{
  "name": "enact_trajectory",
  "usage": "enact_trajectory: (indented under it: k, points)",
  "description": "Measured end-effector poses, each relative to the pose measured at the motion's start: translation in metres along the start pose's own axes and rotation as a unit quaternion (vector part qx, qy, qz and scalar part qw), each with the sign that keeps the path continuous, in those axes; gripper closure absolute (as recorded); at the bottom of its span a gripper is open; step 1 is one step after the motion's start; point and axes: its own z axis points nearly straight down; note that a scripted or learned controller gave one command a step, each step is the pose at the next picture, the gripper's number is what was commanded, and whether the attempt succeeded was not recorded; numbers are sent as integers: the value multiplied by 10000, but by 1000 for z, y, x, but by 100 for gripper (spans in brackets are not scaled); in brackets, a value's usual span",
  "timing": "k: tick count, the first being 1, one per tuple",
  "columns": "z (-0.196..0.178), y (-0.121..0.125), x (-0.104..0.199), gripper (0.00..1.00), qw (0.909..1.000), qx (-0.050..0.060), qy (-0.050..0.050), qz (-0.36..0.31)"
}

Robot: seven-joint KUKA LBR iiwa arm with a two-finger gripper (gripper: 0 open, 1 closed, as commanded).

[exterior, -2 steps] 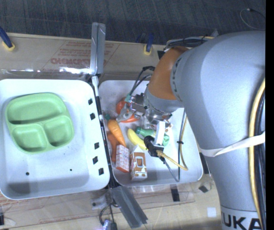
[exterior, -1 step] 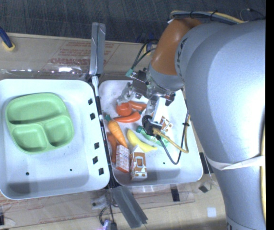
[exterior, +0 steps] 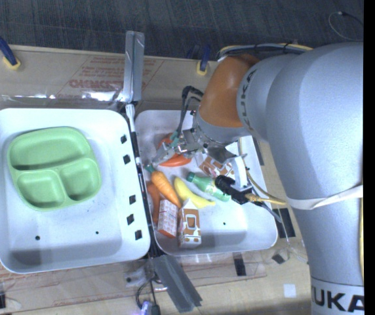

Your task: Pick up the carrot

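An orange carrot (exterior: pixel 166 186) lies slantwise in the right bin (exterior: pixel 253 235), near its left wall. A second orange carrot-like piece (exterior: pixel 174 161) lies just above it, pointing right. My gripper (exterior: pixel 184 144) hangs low over the bin's upper left part, right above that upper orange piece, and the wrist hides what lies beneath it. From this view I cannot make out whether anything is held.
Beside the carrot lie a yellow banana (exterior: pixel 193 194), a green bottle (exterior: pixel 207 186), and small boxes (exterior: pixel 189 227) toward the front. The left bin (exterior: pixel 56 241) holds a green divided plate (exterior: pixel 54 167). The grey arm (exterior: pixel 305 130) covers the right bin's right side.
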Motion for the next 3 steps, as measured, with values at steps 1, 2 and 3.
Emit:
enact_trajectory:
  k: [1, 2, 3]
  points:
    - [0, -10, -1, 0, 10000, -3, 9, 17]
    - [9, -41, -7, 0, 9870, 90, 13, 1605]
    - [9, -41, -7, 0, 9870, 91, 13, 1606]
